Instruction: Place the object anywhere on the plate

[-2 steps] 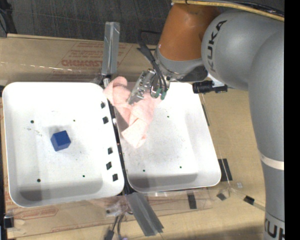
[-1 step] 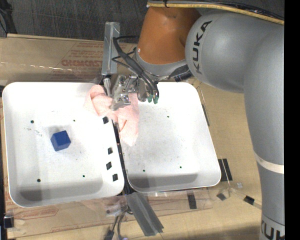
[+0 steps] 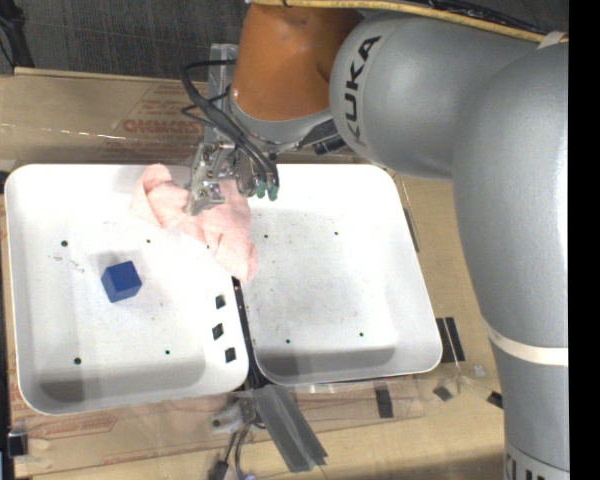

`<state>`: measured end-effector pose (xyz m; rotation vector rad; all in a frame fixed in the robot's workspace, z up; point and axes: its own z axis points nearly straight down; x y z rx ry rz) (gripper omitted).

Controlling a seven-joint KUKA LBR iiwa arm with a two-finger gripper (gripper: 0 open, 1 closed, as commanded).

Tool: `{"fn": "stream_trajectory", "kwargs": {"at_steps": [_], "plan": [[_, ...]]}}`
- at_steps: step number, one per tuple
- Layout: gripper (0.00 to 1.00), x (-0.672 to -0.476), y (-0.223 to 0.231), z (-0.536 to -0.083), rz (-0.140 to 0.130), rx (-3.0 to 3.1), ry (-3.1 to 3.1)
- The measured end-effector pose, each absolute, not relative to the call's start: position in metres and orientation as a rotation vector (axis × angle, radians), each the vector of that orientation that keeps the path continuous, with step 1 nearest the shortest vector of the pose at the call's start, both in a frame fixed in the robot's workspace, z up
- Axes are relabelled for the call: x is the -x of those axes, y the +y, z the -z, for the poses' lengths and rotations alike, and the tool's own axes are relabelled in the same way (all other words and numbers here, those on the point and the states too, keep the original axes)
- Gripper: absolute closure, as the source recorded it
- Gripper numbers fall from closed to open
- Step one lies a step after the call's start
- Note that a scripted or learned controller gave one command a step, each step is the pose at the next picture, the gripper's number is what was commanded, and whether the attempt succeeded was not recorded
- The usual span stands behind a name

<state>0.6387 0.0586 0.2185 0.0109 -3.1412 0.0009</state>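
My pincer [image 3: 212,190] hangs over the far right part of the left bin [image 3: 40,298], right above a crumpled pink cloth [image 3: 225,230] that spreads from the bin's far edge down toward the seam between the two bins. The metal fingers sit at the cloth's upper folds, but I cannot tell whether they are apart or together, nor whether any cloth lies between them. A small blue cube [image 3: 121,280] rests on the left bin's floor, well apart from the cloth, to its near left. The right bin [image 3: 380,298] lies just beside the left one, and my grey arm [image 3: 460,88] with its orange band [image 3: 285,53] looms over its far side. Cardboard [image 3: 70,108] covers the tabletop beyond the bins.
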Motion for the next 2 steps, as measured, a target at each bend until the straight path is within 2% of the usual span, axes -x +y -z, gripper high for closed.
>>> {"fn": "stream_trajectory", "kwargs": {"at_steps": [2], "plan": [[1.00,-0.617,0.164,-0.231,-0.003,-0.014,-3.139]]}}
